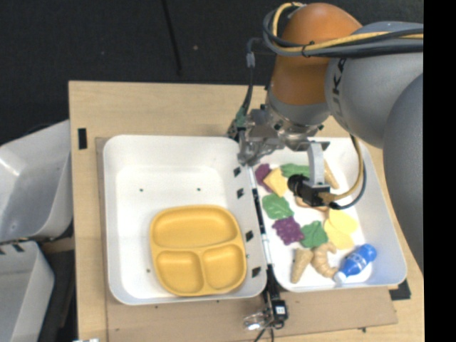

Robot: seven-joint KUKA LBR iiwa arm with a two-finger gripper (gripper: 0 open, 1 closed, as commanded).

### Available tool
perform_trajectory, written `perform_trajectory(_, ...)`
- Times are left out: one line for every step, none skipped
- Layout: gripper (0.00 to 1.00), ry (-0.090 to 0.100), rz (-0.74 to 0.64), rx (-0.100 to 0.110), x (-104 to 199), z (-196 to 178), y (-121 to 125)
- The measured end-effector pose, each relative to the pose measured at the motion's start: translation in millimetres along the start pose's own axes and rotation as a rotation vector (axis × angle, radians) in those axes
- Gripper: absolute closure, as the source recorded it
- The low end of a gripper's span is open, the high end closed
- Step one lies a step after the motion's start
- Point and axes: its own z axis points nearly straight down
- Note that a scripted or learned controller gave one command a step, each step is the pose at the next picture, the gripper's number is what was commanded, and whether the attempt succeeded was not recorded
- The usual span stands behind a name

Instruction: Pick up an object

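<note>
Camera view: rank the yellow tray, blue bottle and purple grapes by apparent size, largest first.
1. yellow tray, by far the largest.
2. blue bottle.
3. purple grapes.
The last two look nearly alike, so their order is unsure.

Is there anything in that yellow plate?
Empty: the yellow plate shows three bare compartments, nothing lying in them.

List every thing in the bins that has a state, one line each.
Tray, right way up, flat in left bin.
Bottle, on its side, near corner of right bin.
Grapes, loose, mid right bin.
Cone, lying flat, by right bin's near edge.
Tool, poised over right bin's far left corner.
</note>
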Motion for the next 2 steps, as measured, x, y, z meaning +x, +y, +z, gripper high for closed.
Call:
perform_trajectory(1.00,0.002,0.001,-0.023,-12.2,-228.0,-32.3)
perform_trajectory(1.00,-0.002,0.007,-0.005,-61.1,-215.0,-4.6)
